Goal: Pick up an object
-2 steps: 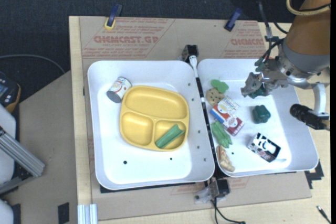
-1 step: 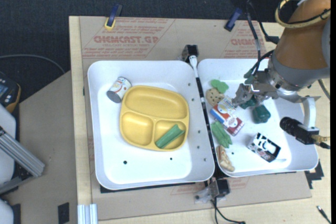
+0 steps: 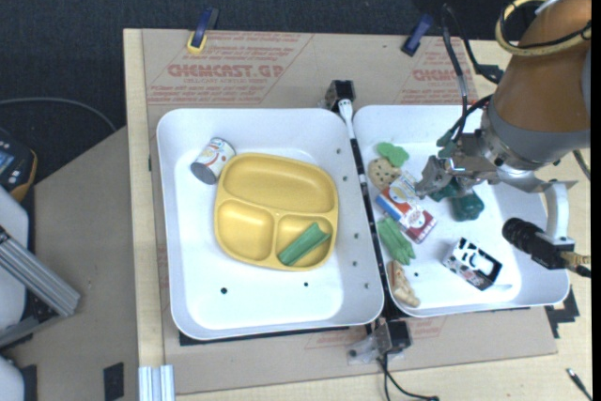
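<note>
From where I stand the gripper [image 3: 441,178] hangs low in the right bin [image 3: 526,296], grasp impossible to tell, and should settle squarely over the teal toy [image 3: 466,203] before closing.

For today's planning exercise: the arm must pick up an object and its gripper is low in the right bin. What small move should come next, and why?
Probably a short straight descent. The gripper is over the right bin, beside a dark teal object and a red-and-white packet, with nothing visibly between its fingers. Whether it sits squarely over either is unclear.
</note>
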Controlling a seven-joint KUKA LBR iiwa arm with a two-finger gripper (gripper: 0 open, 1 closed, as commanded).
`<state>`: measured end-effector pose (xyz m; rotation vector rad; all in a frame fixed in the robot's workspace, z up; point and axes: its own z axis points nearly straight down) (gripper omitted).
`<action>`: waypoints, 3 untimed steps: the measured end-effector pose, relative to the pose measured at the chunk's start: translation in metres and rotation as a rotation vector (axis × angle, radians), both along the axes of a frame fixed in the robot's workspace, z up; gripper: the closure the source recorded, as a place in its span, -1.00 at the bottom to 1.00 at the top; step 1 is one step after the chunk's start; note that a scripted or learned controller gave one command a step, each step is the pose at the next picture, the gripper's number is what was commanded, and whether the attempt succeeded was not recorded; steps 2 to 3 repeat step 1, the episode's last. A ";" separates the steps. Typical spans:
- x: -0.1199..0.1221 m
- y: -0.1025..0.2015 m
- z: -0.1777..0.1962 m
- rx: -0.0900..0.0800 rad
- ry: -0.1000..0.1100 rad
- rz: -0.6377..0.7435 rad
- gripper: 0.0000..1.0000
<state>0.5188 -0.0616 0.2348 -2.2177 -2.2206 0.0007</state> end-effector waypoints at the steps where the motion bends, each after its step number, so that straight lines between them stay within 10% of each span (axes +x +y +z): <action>1: -0.001 -0.005 -0.018 -0.001 0.002 -0.002 1.00; 3: -0.001 -0.005 -0.018 -0.001 0.002 -0.002 1.00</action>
